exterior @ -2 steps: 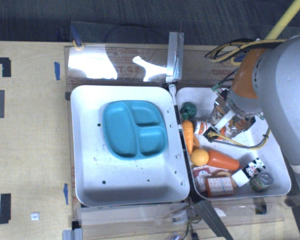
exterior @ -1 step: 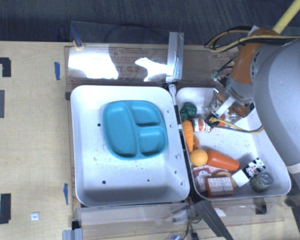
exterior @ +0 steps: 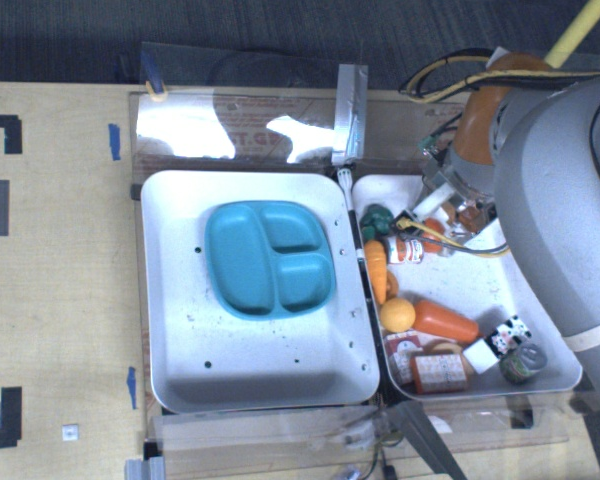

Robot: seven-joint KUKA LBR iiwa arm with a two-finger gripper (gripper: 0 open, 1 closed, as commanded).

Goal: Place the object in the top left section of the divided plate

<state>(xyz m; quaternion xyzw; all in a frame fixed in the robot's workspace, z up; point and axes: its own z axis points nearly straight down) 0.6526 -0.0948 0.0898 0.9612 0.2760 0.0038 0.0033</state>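
Observation:
The blue divided plate point(exterior: 270, 258) lies in the left white bin point(exterior: 180, 348), with nothing in its sections. My gripper point(exterior: 442, 218) is low over the back of the right bin point(exterior: 540, 298). It hangs just above a small jar with a red label point(exterior: 410, 251) and next to a dark green item point(exterior: 373, 218). Whether anything is between its jaws is hidden by the wrist.
The right bin also holds an upright orange carrot point(exterior: 377, 271), a yellow-orange ball point(exterior: 398, 314), a second carrot point(exterior: 445, 320), a brown labelled packet point(exterior: 440, 370), a black-and-white toy point(exterior: 508, 336) and a grey round item point(exterior: 523, 364). The bins share a raised rim point(exterior: 358, 268).

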